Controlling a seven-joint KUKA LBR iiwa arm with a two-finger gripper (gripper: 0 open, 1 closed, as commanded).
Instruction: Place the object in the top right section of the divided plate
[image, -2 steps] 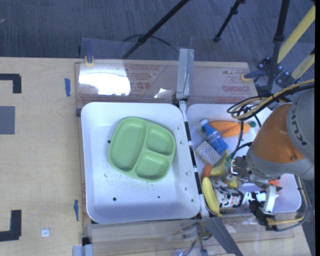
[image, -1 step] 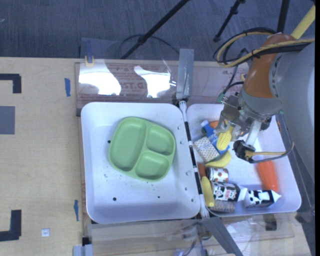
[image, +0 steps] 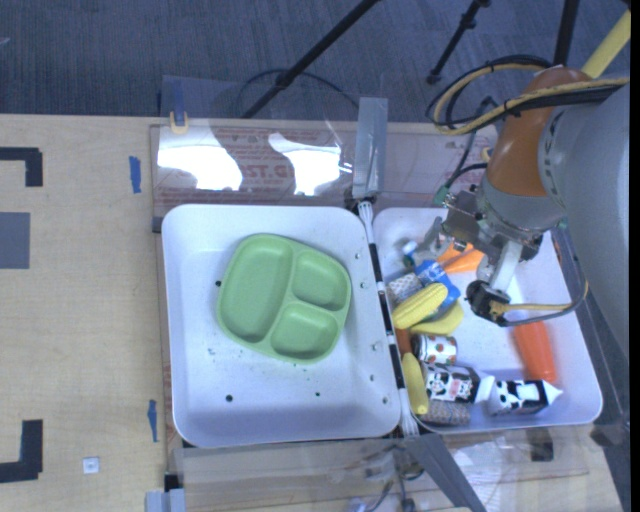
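The green divided plate (image: 285, 295) lies in the left white bin (image: 190, 330) with nothing in its three sections. My gripper (image: 447, 250) hangs low over the upper left part of the right bin (image: 578, 392), below the orange-banded wrist. It is just above a blue item (image: 435, 272) and a small orange piece (image: 462, 262). Right below these lie two yellow bananas (image: 425, 305). The wrist body hides the gripper's tip, so I cannot make out whether anything is held.
The right bin also holds a long orange carrot (image: 535, 345), a small can (image: 437, 349), a black and white box (image: 452, 385), a cow toy (image: 520, 395) and a yellow piece (image: 413, 380) by the divider. A black cable end (image: 485, 300) dangles from the wrist.
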